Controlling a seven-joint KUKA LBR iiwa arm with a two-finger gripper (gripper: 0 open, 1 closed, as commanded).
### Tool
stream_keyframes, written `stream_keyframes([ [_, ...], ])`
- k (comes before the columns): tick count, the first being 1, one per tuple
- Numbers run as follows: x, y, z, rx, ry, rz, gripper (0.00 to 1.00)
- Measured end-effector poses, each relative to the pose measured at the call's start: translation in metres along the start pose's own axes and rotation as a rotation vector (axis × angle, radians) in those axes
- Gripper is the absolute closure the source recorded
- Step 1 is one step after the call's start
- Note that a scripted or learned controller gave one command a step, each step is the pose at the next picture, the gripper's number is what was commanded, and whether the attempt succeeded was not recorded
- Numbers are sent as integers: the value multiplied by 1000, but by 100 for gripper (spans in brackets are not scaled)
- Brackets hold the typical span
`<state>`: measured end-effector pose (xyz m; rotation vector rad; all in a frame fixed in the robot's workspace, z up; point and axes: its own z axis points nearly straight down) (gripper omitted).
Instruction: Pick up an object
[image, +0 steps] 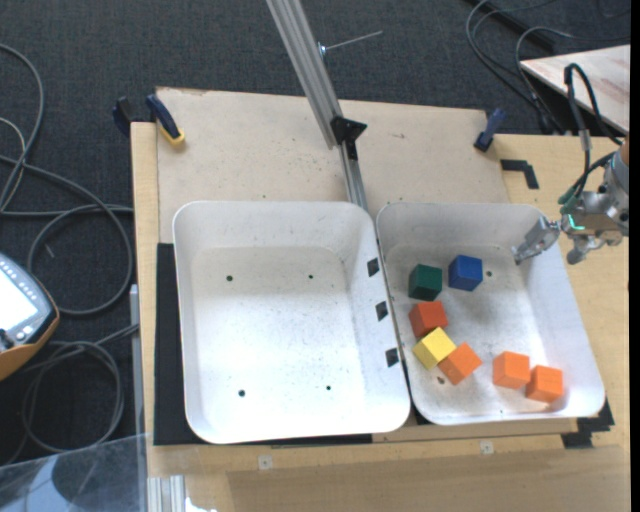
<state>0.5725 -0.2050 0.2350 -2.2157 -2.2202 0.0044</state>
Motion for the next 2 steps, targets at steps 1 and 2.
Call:
stream_keyframes([
  [1, 3, -4, 47, 5, 1, 1, 0],
  [2, 2, 1, 94, 5, 2, 1, 0],
])
